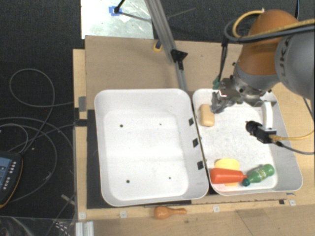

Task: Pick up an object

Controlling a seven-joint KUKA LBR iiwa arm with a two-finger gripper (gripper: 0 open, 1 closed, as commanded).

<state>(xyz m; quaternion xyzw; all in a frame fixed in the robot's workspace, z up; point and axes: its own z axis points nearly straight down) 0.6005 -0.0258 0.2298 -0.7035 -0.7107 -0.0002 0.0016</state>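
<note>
The right bin holds a beige bread-like block against its left wall near the back. At its front lie a yellow piece, an orange carrot and a green bottle, close together. My gripper hangs low over the back of the right bin, just above and to the right of the beige block. I see nothing held in it. The wrist hides the bin's back edge.
The left bin stands wall to wall with the right one. A tan pear-shaped object lies on the bench in front of the bins. A black connector with a yellow cable hangs over the right bin. A metal pole slants across the back.
</note>
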